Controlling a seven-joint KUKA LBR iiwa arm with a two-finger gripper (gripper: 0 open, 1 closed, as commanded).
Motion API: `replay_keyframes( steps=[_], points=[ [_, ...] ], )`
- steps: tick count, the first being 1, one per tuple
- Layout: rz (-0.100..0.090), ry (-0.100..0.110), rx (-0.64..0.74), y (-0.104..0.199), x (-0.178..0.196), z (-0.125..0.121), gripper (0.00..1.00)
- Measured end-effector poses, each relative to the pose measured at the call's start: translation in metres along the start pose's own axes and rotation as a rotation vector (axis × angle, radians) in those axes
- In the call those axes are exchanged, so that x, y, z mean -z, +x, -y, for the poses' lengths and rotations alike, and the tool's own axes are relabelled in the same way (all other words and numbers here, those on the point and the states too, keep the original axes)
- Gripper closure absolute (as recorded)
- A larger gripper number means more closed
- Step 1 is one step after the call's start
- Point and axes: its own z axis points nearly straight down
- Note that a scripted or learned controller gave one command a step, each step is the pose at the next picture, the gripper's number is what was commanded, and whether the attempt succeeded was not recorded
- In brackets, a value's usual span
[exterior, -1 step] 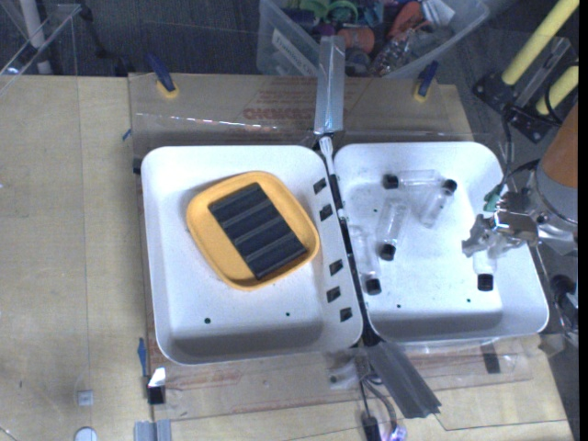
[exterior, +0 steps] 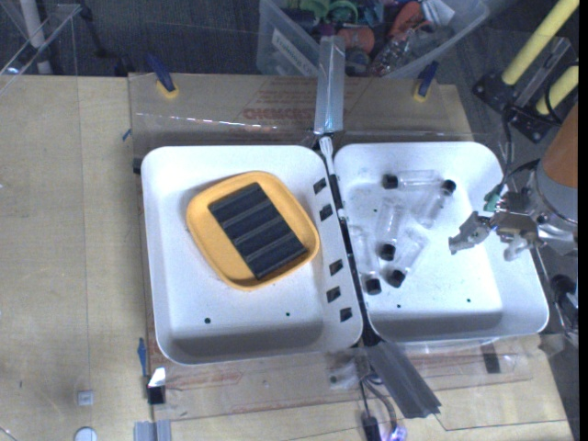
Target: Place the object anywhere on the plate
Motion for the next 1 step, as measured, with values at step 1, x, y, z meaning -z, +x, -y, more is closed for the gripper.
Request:
replay_keyframes(
  steps=[1],
  points=[
    [-0.001, 0.001, -0.034, 0.0239, 0.0270, 0.0259, 0.00]
  ],
)
